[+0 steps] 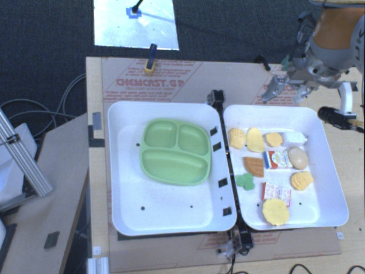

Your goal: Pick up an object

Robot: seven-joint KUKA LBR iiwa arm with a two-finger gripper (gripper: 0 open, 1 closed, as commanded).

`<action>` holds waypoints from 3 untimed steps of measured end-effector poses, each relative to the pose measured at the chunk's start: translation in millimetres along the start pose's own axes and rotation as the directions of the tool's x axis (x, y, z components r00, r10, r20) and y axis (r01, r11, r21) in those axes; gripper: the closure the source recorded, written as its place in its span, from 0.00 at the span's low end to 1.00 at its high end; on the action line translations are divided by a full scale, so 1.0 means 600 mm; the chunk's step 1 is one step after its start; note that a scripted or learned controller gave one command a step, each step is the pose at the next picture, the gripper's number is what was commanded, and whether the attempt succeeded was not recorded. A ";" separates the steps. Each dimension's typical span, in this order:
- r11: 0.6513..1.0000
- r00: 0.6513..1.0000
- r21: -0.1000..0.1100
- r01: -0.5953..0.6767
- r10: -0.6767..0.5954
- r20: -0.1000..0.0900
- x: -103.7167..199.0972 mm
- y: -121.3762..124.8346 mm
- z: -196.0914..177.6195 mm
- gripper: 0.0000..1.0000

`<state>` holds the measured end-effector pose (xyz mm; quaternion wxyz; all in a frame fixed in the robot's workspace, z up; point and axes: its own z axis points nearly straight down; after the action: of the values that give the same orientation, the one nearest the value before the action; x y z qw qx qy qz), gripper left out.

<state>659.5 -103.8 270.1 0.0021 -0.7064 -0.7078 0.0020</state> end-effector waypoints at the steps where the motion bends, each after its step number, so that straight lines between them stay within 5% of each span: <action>1: 1.000 1.000 -0.008 0.001 -0.001 0.001 0.000 0.002 -0.007 0.00; 3: 1.000 1.000 -0.003 -0.001 0.001 0.000 0.004 -0.018 0.145 0.00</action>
<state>648.2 -101.5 183.3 0.0012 -0.7068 -0.7074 0.0008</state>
